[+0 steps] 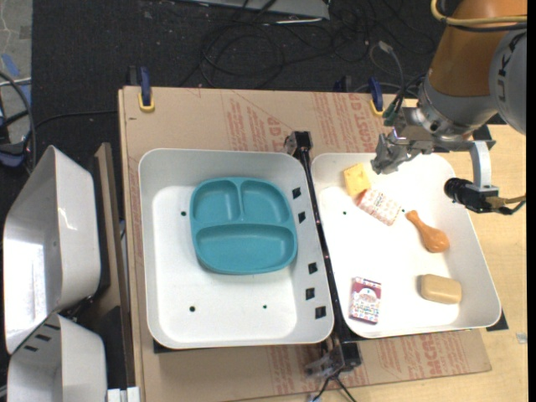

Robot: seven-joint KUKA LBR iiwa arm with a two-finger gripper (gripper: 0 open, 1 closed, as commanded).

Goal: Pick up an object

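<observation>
**Hand over the far edge of the right bin**

Dark floor strewn with cables lies beyond the tabletop [251,111], which is covered by a sheet of brown cardboard held by clamps at its far edge. Two shallow white bins sit side by side on it, touching along their inner walls.

Left bin [159,224] holds a teal divided plate [243,224], lying flat, toward the far half of the bin, with three compartments facing up.

Right bin [477,308] holds five small things. A yellow block [356,177] lies near the far left corner. Just beside it, toward the middle, is a small white packet with red print [380,207], tilted at a slant; the two look close enough to touch, though I cannot be sure. An orange drumstick-shaped toy [428,232] lies further right, its thin end pointing toward the packet. A tan, rounded bar [440,289] rests near the right front corner. A small pink-and-white card box [365,299] lies at the front left, well apart from the rest.

My arm reaches in from the right, orange band above the wrist. My hand [387,162] hangs over the far edge of the right bin, just beside the yellow block and above it. Its tips are dark and bunched against the white wall, and I cannot tell whether it is spread or pressed together.
</observation>
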